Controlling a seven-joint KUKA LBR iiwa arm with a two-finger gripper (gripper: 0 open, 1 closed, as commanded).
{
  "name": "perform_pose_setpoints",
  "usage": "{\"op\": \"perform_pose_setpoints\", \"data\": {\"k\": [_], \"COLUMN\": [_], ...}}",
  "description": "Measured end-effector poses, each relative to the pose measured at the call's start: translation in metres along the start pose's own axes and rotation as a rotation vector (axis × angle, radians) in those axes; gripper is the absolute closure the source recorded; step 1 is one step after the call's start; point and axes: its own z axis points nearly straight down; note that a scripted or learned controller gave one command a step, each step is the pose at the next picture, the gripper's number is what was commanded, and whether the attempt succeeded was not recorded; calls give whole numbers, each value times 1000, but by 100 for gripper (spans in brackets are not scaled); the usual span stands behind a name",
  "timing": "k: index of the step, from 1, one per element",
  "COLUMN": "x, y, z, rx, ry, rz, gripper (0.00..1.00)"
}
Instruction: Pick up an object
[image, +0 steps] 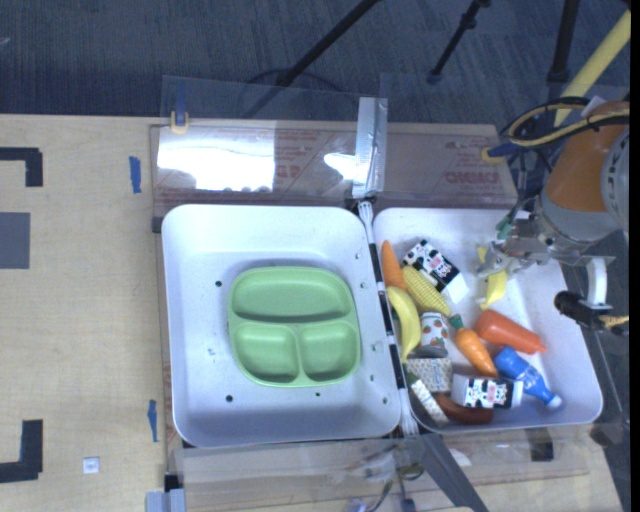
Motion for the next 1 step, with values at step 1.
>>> {"op": "perform_pose_setpoints", "data": {"k": [1], "x": [71], "y": [4], "z": [-97], "rx": [3], "ry": [0], "rz": [-146], "gripper": [100]}}
